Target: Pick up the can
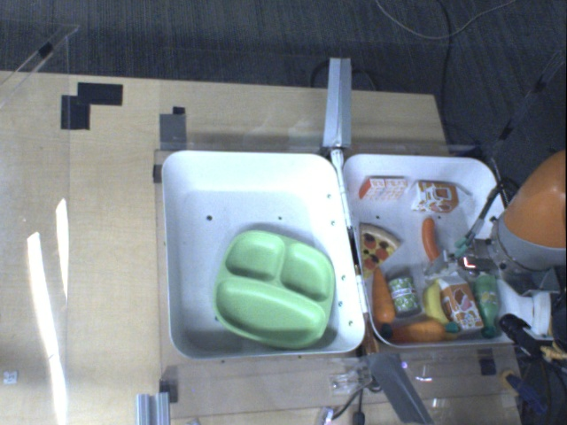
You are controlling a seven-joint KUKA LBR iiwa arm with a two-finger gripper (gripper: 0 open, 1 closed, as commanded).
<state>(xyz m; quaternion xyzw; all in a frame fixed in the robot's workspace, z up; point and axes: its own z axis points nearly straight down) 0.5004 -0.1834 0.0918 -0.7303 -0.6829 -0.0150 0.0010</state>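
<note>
the wooden tabletop point(97, 264) carries two shallow white bins side by side. the left bin point(190, 237) holds a green sectioned tray point(276, 288), lying upside-down-looking or at a tilt near the bin's lower middle, its three compartments facing up. the right bin point(483, 173) is crowded with small toy foods.

the grey arm with its orange band point(540, 204) comes in from the right edge, hanging over the right side of the right bin. the tool point(469, 257) sits low at the arm's inner end, above the cluster of items near the bin's lower right; whether it is apart or together cannot be told, since the arm's body hides much of it.

in the right bin, two printed cartons lie along the top: one carton point(384, 188) on the left, another carton point(437, 197) just beside it. a pizza slice point(376, 246) rests against the left wall. a carrot point(382, 297) lies below it, upright along the wall. the can point(403, 295), small with a green label, stands just beside the carrot, between it and a banana point(432, 301). a small red sausage point(430, 236) lies above the banana. a snack box point(462, 306) and a green bottle point(486, 295) sit to the right, near the tool. an orange piece point(421, 331) lies along the bottom wall.
</note>
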